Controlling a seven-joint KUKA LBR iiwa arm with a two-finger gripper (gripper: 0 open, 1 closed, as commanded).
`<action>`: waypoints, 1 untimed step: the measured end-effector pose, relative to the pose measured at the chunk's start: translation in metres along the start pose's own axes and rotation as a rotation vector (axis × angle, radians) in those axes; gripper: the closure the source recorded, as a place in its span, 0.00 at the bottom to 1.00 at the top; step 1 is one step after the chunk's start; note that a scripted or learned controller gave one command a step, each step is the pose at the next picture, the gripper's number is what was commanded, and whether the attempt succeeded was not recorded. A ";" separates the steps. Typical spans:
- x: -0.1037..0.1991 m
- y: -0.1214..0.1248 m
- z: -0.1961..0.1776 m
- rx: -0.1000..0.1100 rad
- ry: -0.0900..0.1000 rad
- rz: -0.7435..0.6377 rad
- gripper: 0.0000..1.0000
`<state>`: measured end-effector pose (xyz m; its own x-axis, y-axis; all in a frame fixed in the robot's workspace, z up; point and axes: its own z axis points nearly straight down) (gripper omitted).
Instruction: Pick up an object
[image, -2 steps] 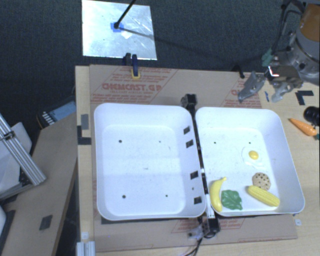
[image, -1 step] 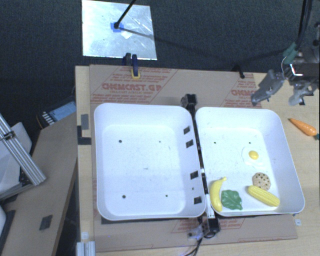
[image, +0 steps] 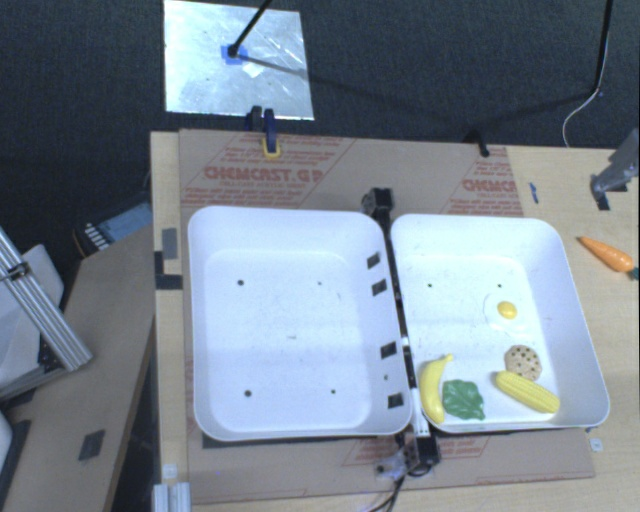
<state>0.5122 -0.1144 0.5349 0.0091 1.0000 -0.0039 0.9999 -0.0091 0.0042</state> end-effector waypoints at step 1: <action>-0.038 0.068 0.001 0.001 0.001 -0.008 0.00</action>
<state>0.5802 -0.1531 0.5341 0.0013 1.0000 -0.0033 1.0000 -0.0013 0.0032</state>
